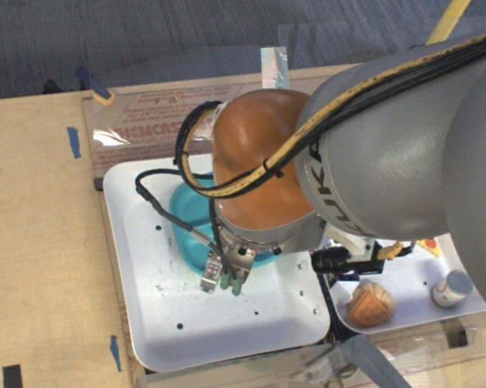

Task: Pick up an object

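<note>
An orange, ridged object (pixel 368 305) and a small grey piece (pixel 447 289) are lying in the right bin (pixel 416 317). Farther back, the gripper (pixel 222 279) is hovering over the left bin (pixel 147 271), touching a teal bowl (pixel 192 224); whether its fingers are open, I cannot tell.

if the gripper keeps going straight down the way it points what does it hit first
Probably the bare floor of the left bin, just beside the teal object; the gripper looks clear of it, though depth is uncertain.
</note>
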`<state>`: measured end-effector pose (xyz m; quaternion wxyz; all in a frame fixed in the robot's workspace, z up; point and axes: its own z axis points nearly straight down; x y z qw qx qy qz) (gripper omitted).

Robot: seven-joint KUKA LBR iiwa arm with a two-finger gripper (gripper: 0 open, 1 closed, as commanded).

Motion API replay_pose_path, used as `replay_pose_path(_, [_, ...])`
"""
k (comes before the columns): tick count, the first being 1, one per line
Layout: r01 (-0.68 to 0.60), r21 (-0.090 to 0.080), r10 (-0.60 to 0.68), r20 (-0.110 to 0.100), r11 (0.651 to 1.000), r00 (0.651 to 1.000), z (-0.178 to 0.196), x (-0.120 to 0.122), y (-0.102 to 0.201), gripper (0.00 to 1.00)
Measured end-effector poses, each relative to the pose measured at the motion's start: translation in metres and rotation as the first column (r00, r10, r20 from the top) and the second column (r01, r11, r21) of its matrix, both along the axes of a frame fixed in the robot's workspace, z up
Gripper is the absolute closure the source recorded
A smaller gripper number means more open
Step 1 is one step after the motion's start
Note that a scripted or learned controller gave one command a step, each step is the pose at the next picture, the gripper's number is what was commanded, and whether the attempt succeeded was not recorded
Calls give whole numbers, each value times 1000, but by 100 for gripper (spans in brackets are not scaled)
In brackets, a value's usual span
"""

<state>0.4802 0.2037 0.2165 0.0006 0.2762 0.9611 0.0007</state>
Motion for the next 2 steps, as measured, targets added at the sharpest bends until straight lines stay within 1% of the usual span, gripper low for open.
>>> replay_pose_path(1, [273, 6, -273, 4, 962, 962, -123, 2, 23, 100])
replay_pose_path(2, [620, 3, -620, 1, 785, 785, 31, 0, 15, 100])
